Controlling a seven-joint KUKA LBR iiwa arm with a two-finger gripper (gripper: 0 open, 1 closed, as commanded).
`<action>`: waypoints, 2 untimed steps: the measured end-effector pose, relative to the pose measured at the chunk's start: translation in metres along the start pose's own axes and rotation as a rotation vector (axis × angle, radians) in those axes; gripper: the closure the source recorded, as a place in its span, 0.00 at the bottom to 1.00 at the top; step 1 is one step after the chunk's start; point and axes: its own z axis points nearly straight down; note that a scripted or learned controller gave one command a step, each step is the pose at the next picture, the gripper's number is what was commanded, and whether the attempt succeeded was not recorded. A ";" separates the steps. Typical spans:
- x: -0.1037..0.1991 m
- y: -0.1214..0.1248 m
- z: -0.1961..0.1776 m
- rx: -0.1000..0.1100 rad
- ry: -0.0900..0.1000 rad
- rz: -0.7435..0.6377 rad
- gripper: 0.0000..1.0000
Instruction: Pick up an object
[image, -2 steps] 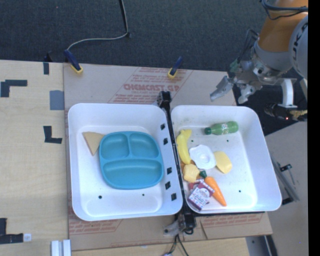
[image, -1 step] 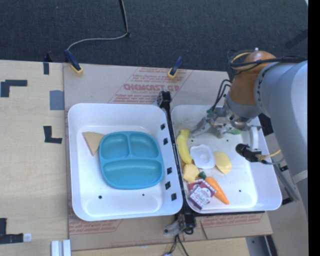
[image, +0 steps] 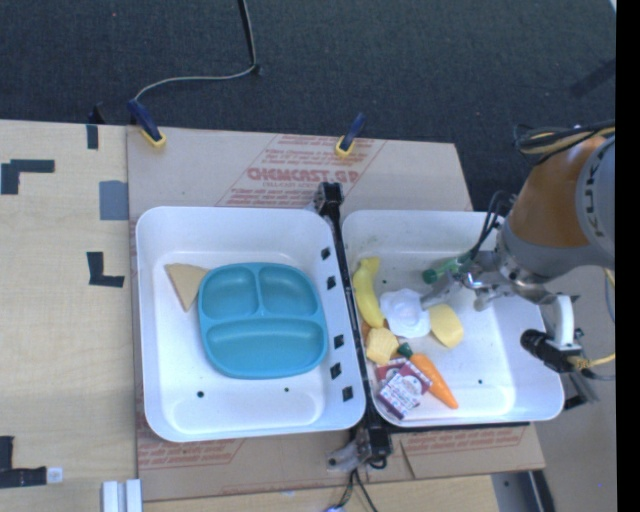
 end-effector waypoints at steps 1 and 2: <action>0.046 0.050 0.053 0.001 0.001 -0.001 0.00; 0.005 -0.012 0.057 -0.004 -0.002 0.001 0.00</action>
